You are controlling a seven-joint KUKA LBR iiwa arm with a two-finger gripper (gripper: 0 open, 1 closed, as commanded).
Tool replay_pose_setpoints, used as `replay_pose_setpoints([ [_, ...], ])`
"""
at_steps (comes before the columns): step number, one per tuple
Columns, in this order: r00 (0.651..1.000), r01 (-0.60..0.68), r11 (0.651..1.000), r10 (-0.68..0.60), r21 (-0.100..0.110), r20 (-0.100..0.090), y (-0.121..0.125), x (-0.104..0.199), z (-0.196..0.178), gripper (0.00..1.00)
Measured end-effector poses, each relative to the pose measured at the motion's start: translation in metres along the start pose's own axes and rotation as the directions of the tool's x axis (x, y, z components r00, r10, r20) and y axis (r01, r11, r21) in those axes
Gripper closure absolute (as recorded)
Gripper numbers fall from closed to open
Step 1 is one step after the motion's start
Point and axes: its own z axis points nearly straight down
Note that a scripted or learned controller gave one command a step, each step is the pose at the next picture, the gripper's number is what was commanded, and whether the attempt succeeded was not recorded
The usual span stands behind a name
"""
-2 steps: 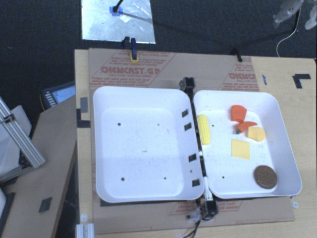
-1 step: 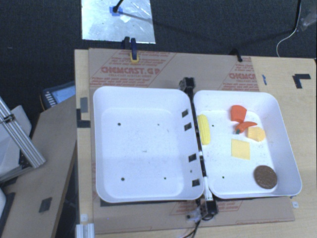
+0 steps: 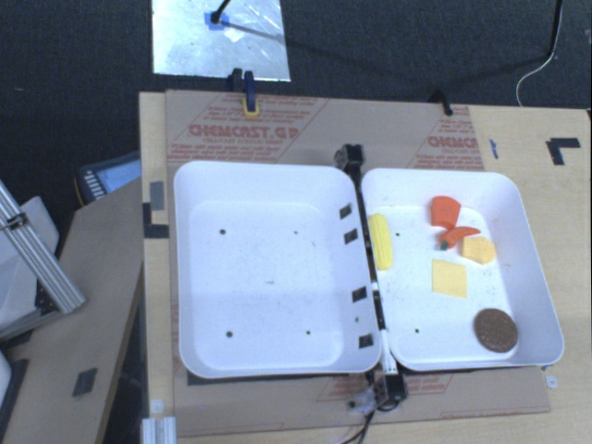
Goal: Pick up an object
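Right bin holding five objects: a yellow corn cob along its left wall, an orange piece, a small carrot, a yellow-orange block, a flat yellow square and a brown disc near the front corner. Left bin beside it, both on a cardboard-covered bench.

Floor: dark carpet across the top and left of the frame.
Bench: pale wood top under a brown printed sheet.
Upper left: shiny metal plate on the floor.
Left edge: aluminium rail, slanted.
Upper right: thin white cable.
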Motion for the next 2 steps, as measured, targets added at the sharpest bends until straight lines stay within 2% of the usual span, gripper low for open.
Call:
replay_pose_setpoints([
  [1,1.000,-0.008,1.000,0.008,0.006,-0.002,-0.0010,-0.0257,0.0112,1.00],
  [2,1.000,-0.002,1.000,0.002,0.005,-0.002,-0.0004,-0.0236,0.0106,1.00],
])
